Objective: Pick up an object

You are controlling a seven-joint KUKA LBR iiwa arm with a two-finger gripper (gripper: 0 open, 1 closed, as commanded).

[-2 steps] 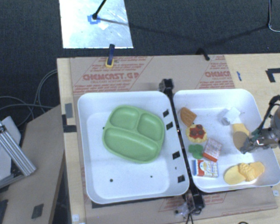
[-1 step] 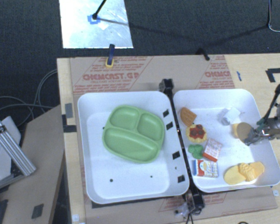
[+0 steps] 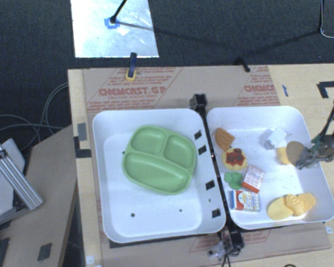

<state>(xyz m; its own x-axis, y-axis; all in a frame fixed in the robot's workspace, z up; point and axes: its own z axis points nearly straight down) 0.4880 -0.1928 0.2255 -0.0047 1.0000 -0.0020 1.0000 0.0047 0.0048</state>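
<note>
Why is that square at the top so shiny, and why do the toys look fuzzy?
Camera view: the silver sheet on the floor bounces light, so it glares pale; the white bins are brightly and evenly lit with faint shadows; the whole picture is soft, so the small toys blur, and the hand too.

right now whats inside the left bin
The left bin holds one thing, a green divided plate with three compartments, all bare. A few small dark spots show on the bin's white floor. Whatever lies beneath the plate is covered, so that cannot be told.
</note>
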